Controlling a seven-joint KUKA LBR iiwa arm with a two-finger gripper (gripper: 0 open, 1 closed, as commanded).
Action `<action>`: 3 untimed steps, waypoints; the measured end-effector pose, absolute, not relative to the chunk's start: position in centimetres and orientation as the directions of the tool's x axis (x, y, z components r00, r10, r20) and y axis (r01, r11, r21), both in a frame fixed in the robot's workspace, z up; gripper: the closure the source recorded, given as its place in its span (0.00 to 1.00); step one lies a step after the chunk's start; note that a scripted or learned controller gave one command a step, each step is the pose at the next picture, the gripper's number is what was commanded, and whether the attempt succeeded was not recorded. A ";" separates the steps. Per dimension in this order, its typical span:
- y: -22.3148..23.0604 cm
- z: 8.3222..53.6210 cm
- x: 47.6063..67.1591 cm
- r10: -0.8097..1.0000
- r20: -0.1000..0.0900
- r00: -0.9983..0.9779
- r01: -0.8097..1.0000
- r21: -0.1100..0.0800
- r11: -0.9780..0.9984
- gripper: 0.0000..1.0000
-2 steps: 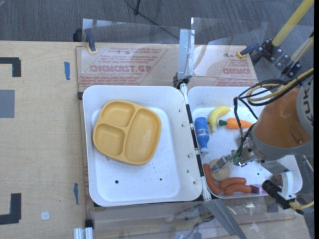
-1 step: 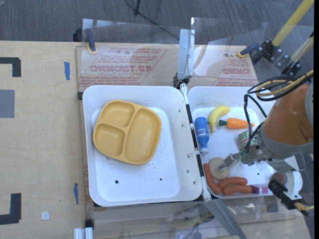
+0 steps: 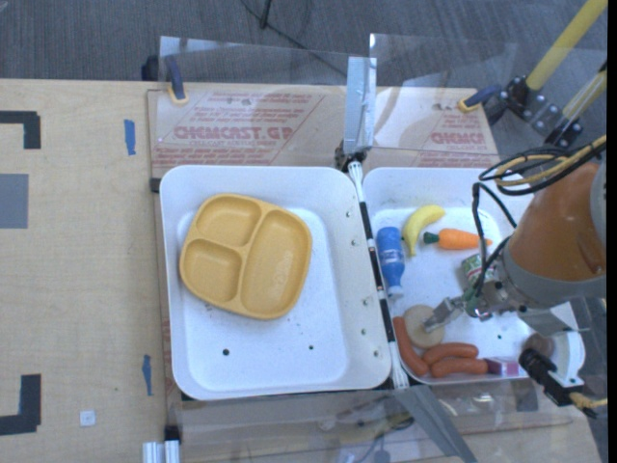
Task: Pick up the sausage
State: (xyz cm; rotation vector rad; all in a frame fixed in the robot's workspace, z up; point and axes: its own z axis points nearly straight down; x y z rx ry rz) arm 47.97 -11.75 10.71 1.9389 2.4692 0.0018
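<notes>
Arm [image 3: 559, 239] hiding right bin's [image 3: 386, 186] far side, fingers [image 3: 445, 312] spread above sausages [image 3: 453, 358], holding nothing

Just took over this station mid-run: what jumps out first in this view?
The yellow divided plate lies alone in the left bin. The right bin is crowded: a banana, carrot and blue bottle toward the back, sausages along the near edge. The grey arm reaches in from the right, its gripper low over a round tan disc just behind the sausages.
</notes>
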 end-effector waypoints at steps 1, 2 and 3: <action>-11.7 10.7 48.0 0.971 -0.001 -0.237 0.971 0.002 0.237 0.00; -11.7 10.7 48.0 0.971 -0.001 -0.237 0.971 0.002 0.237 0.00; -10.3 9.1 48.2 0.967 -0.005 -0.254 0.967 0.010 0.254 0.00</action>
